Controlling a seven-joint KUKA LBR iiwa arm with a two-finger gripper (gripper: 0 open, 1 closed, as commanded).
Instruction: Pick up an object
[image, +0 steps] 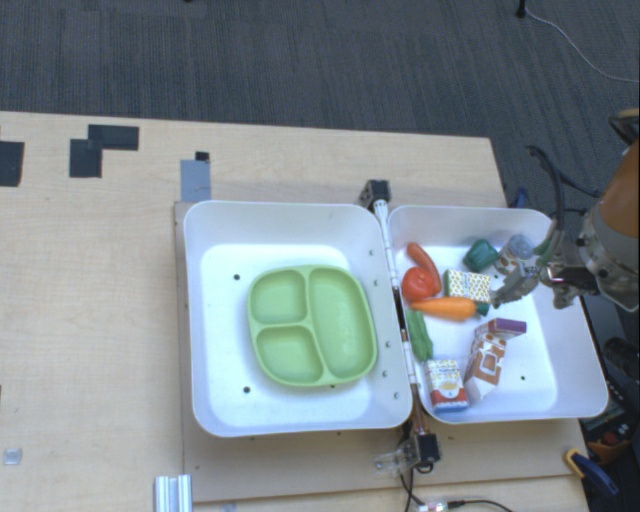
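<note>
The gripper (522, 272) is hanging over the right bin (575, 395) at its 2 o'clock corner, fingers spread apart and gripping nothing, their tips sitting just beside a teal object (481, 254) and a yellow dotted box (468, 285). Both bins are resting on a pale wooden bench (90, 340) with dark carpet (300, 60) beyond. At the box's 7 o'clock a carrot (446, 309) is lying beside a tomato (419, 284). The left bin (215, 400) is holding a green divided plate (311, 325).
</note>
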